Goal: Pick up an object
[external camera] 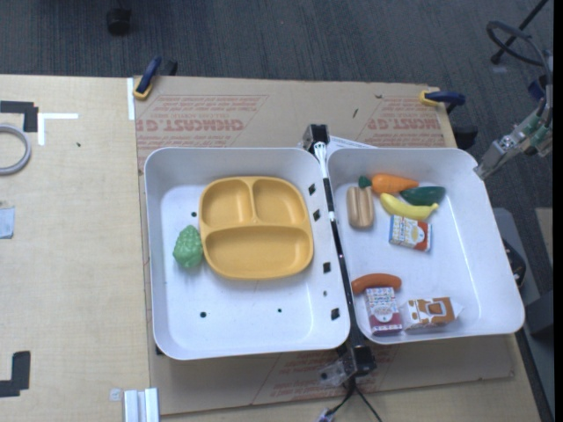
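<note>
Two white bins of toy food, end effector off to the side

Landmark: right bin [493, 236]. Inside it lie a carrot [392, 183], banana [406, 207], hot dog bun [360, 207], sausage [376, 282] and small cartons. The end effector [515, 141] hovers just beyond its upper right corner; its opening cannot be told.

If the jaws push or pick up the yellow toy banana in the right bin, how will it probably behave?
The curved yellow toy banana looks like smooth moulded plastic, so it is probably stiff, light and a little slippery. Its rounded body may pivot or roll when pushed. It lies against the dark green toy vegetable, with the orange toy carrot close by, so these would likely shift too.
</note>
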Controlling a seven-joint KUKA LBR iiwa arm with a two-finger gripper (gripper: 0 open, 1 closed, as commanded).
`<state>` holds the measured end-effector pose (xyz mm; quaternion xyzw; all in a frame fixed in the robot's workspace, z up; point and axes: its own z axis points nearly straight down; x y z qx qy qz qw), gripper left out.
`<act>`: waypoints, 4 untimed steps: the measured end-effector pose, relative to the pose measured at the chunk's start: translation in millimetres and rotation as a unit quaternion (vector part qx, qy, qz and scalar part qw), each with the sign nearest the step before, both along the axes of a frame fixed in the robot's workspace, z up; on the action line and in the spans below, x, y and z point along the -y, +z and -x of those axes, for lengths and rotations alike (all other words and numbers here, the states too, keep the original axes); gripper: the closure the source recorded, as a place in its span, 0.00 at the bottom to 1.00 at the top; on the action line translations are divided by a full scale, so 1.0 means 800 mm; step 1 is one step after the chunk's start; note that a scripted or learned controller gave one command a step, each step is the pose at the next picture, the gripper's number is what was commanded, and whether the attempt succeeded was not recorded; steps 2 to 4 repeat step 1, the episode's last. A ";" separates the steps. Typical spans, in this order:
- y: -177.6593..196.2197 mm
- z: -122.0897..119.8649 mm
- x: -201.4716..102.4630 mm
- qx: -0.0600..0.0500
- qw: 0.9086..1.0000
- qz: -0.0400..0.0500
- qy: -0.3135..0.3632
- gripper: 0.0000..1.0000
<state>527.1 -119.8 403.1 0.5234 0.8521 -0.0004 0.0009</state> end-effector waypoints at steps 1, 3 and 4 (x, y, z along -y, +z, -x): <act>-0.166 0.023 -0.035 0.000 0.995 0.000 0.103 1.00; -0.166 0.023 -0.035 0.000 0.995 0.000 0.103 1.00; -0.166 0.023 -0.035 0.000 0.995 0.000 0.103 1.00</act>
